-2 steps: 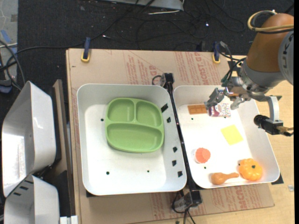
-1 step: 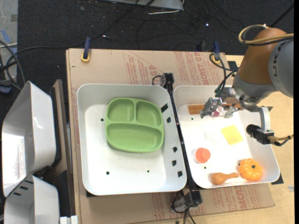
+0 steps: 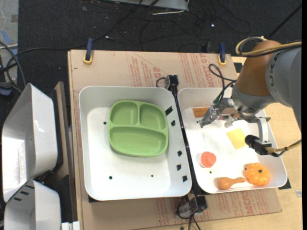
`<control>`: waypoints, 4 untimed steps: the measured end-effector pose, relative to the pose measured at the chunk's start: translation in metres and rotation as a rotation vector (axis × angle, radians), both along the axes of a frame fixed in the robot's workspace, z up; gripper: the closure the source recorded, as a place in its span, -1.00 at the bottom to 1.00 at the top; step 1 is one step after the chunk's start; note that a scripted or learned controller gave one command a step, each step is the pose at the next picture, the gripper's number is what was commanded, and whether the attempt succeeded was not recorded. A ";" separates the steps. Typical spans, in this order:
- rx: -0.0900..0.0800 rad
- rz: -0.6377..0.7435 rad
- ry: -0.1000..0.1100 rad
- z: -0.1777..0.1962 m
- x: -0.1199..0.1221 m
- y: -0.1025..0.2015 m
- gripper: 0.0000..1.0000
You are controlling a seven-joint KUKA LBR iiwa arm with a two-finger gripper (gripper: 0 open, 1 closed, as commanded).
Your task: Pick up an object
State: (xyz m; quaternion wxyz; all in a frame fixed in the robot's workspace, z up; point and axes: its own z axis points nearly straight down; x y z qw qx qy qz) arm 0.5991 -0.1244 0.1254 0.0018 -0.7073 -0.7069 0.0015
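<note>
My gripper [image 3: 211, 116] hangs low over the back left part of the right bin [image 3: 194, 143], reaching in from the right. Just to its left a flat brown-orange piece [image 3: 199, 112] lies on the bin floor, partly hidden by the gripper. A yellow square slab [image 3: 236, 138] rests to the gripper's front right. Nearer the front lie a pink-red disc [image 3: 207, 159], an orange pumpkin [image 3: 256, 173] and a tan gourd-shaped piece [image 3: 229, 181]. I see nothing held by the gripper.
The left bin [image 3: 91, 143] holds a green divided plate [image 3: 138, 128]. A black divider with clips [image 3: 178, 128] runs between the bins. A black cable end [image 3: 256, 145] hangs from the arm over the right bin. White tubs [image 3: 29, 138] stand at far left.
</note>
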 end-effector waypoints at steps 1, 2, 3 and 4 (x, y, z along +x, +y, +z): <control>0.000 0.000 -0.001 -0.035 0.000 0.001 -1.00; -0.001 -0.001 -0.005 -0.023 0.000 0.001 1.00; -0.002 -0.001 -0.009 0.021 -0.003 -0.002 1.00; -0.002 0.003 -0.009 0.083 -0.007 0.003 1.00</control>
